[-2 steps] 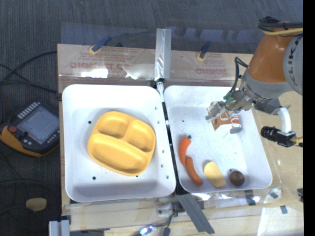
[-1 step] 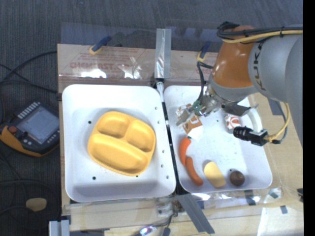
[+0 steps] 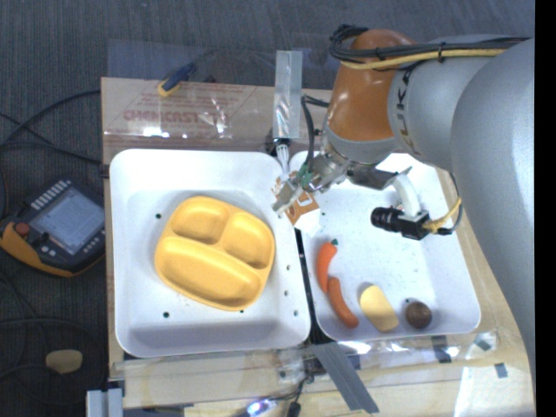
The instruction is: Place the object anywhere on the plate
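Right, the gripper (image 3: 294,191) hangs over the seam between the two white bins, at the upper left corner of the right bin (image 3: 452,259) and just beside the left bin's (image 3: 130,233) right wall. Something small and brownish-orange (image 3: 301,209) sits directly under the fingertips, touching or nearly touching them; it is too small and blurred to name, and I cannot tell whether it is pinched between the fingers or merely lying below them. How wide the gripper stands is equally unclear, since the metal parts blur together at this angle.

The yellow plate (image 3: 215,250), divided into compartments, lies in the middle of the left bin, down and to the left of the gripper, apart from it, and its compartments look bare.

Over in the right bin, an orange carrot (image 3: 334,283) with a green top lies along the left side, below the gripper. Just beside its lower end is a pale yellow piece (image 3: 378,308), and next to that a small dark brown round thing (image 3: 419,314), all three near the bin's bottom edge. A black cylindrical fitting (image 3: 401,221) with a white part and a yellow cable hangs off the arm over the bin's middle.

The grey arm (image 3: 486,120) with its orange band (image 3: 365,102) fills the upper right and covers the right bin's top right corner. The desk (image 3: 165,115) carries a clear plastic sheet behind the bins, and a handheld pendant (image 3: 54,224) lies on the floor at left.
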You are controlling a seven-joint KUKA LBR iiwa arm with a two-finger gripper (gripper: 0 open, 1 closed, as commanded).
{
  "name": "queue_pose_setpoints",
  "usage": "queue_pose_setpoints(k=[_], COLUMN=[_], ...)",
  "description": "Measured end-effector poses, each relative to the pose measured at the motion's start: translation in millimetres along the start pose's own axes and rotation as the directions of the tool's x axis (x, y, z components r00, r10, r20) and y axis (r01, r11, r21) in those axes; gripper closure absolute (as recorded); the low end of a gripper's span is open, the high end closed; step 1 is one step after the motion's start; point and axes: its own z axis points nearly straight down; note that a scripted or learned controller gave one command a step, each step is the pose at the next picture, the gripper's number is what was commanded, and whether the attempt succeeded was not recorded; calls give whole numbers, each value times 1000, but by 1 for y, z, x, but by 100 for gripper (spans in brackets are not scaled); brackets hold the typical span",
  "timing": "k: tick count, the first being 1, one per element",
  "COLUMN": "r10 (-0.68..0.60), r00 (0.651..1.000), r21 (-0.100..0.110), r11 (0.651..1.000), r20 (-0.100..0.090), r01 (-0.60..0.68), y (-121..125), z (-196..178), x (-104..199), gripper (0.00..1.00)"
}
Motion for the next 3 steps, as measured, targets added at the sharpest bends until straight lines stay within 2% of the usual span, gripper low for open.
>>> queue_pose_setpoints(k=[1,2,3], r10=[0,-480,-697], r00=[1000,877,717], r21=[-1,-3,-2], r11=[1000,877,717], r20=[0,3,3], r01=[0,480,697], y=[0,32,50], z=[0,-11,-1], x=[0,-11,60], gripper=[0,0,0])
